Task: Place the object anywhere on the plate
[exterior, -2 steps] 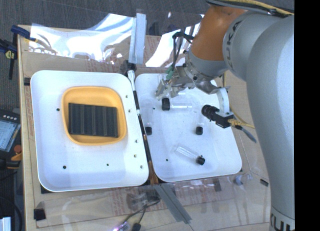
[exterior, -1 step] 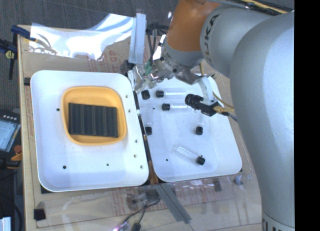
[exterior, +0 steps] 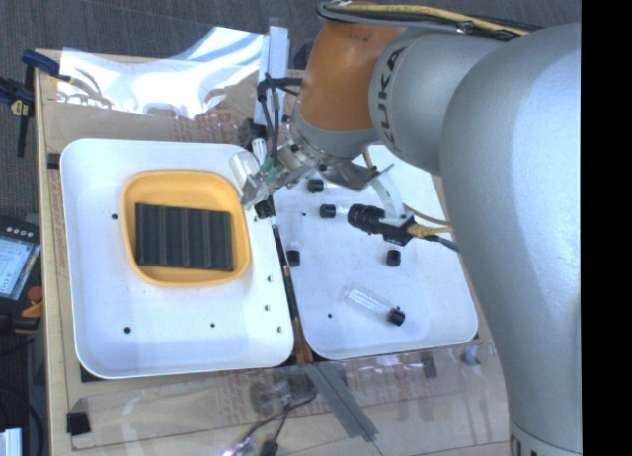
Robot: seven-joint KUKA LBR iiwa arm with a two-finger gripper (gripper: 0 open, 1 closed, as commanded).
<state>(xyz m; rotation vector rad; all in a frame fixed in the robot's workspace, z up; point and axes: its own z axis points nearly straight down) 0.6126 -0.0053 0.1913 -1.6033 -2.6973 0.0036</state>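
Below, we see the gripper (exterior: 259, 180) hanging over the seam between the two bins, its fingers closed on a small clear object (exterior: 244, 170) whose make we cannot tell. The object's long axis runs roughly from upper left to lower right, tilted, with its lower end pointing toward the gripper's dark fingertip. It sits in the air just beside the upper right corner of the yellow plate (exterior: 186, 271), which lies in the left bin (exterior: 178, 345) with a dark ribbed insert (exterior: 184, 237) at its centre. We judge that the coming move is a short shift leftward and down, so that release lands the object within the plate's rim.
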